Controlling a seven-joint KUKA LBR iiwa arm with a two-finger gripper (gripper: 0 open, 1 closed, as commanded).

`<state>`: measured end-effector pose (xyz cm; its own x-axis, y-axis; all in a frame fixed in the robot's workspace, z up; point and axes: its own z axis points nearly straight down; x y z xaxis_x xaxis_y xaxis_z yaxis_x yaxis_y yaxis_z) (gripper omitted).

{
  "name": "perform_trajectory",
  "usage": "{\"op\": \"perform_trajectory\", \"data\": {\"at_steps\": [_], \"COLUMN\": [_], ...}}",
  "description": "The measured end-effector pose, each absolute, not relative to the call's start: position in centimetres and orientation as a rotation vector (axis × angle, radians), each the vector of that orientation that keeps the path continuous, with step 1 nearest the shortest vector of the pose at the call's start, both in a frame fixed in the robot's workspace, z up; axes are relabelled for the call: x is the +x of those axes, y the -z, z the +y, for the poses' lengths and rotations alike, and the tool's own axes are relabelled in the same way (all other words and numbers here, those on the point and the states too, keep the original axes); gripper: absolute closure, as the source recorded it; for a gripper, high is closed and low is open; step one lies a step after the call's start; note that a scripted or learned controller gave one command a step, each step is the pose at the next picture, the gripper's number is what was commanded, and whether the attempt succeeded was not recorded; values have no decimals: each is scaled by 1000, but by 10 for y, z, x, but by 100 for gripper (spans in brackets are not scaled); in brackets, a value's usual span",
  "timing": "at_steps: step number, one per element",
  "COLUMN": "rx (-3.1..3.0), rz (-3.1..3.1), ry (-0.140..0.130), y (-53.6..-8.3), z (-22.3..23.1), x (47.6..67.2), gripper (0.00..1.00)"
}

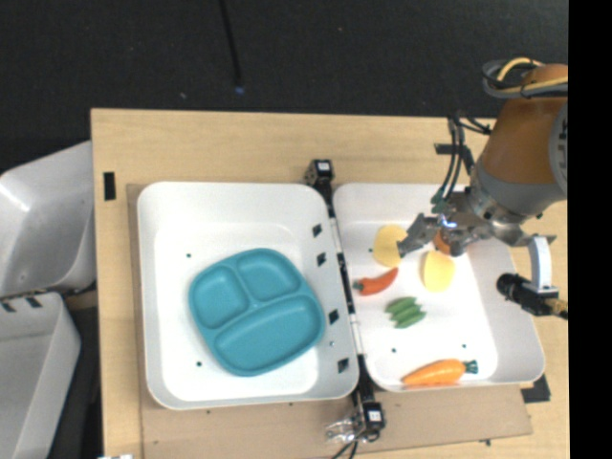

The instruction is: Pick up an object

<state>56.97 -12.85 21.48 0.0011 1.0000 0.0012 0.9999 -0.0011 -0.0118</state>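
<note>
A blue plate (256,310) sits in a white bin (163,285). The other bin (507,338) has a yellow lemon (438,272), red chili (379,281), green beans (405,312), orange carrot (432,374).

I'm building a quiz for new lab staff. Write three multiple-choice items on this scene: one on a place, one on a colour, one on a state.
1. Where does the carrot lie?
A. left bin
B. right bin, near edge
C. on the plate

2. What colour is the divided plate?
A. blue
B. red
C. yellow

3. How does the plate sit?
A. upside down
B. on its edge
C. flat, compartments up

Answers:
1 B, it lies along the right bin's near edge.
2 A, it is plainly blue.
3 C, all three compartments face the camera.
</note>
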Motion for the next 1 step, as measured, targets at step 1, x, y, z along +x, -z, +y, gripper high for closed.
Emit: {"op": "perform_trajectory", "data": {"at_steps": [1], "rx": [-2220], "rz": [-2224], "ry": [0], "y": [-221], "z": [-128], "x": [572], "gripper": [0]}}
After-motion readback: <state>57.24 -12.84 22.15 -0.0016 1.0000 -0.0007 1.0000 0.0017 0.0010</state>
